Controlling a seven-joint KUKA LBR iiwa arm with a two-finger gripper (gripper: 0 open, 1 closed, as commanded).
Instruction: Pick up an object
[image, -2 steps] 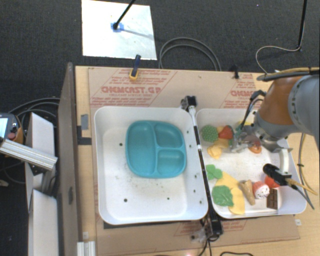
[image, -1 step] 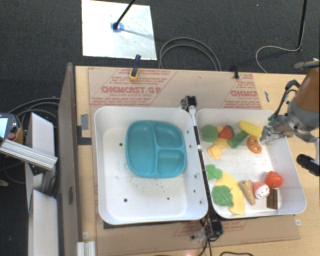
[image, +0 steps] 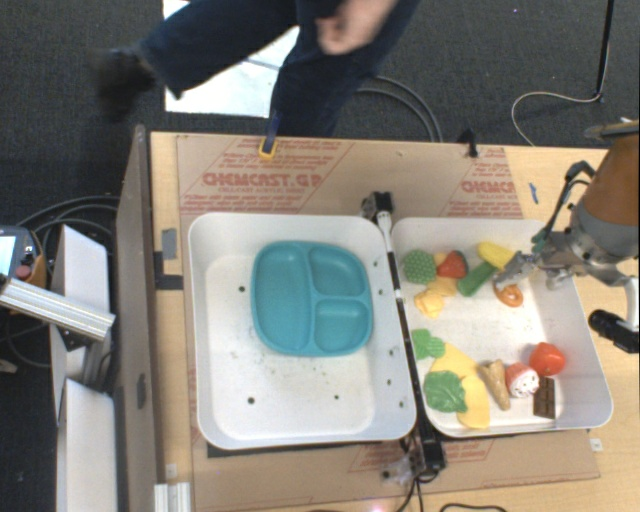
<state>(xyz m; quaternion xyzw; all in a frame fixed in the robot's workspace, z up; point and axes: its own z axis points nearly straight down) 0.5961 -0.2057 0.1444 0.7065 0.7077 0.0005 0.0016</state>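
Note:
The right bin holds several toy foods. Along its far side lie a green bumpy piece, a red piece, a yellow piece, a green pickle and an orange ring. Near the front are a yellow banana, green leaves, a red tomato and a brown block. My gripper hangs over the bin's far right part, just right of the yellow piece and above the orange ring. Nothing is visibly held.
A teal divided plate lies in the left bin. A ridge runs between the two bins. A person stands blurred beyond the bench's far edge. Cables trail on the floor behind.

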